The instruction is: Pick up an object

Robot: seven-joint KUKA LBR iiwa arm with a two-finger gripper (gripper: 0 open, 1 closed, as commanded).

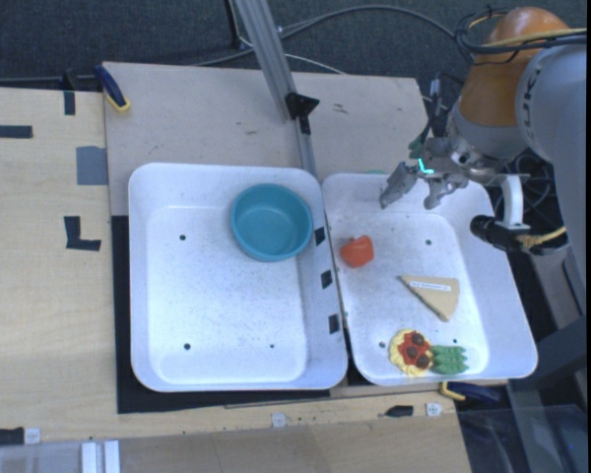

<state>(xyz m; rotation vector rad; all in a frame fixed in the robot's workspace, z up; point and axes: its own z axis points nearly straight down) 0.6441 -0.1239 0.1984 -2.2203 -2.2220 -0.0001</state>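
Gripper hangs over the far end of the right bin, jaws spread, holding nothing. Nearest target, judged: small red object, near-left of the gripper. Tan wedge nearer the camera.

blue bowl: upright, left bin, upper right
red object: just right of bowl
tan wedge: flat, below-right
yellow-red-green toy: farthest, lower right
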